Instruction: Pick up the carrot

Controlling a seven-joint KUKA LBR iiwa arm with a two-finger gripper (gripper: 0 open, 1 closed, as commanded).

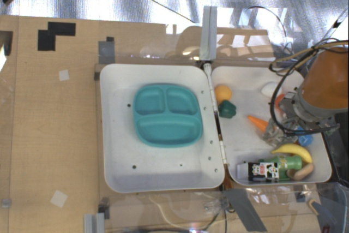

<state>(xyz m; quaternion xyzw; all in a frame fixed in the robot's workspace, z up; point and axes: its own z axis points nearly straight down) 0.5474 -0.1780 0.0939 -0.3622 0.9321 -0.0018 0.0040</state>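
Note:
The carrot [257, 121] is a small orange cone lying in the middle of the right bin [245, 142], its tip pointing up and left. My gripper [276, 129] is low over the bin at the carrot's thick right end, touching it or nearly so. The grey wrist and the orange band of the arm [326, 84] above hide most of the gripper from the camera.
The right bin also holds an orange ball [222, 92], a dark green piece [227, 109], a banana [293, 151], a green bottle [272, 169], a tan piece [301, 172] and a blue piece [305, 141]. A teal divided plate [166, 115] lies in the left bin [117, 166].

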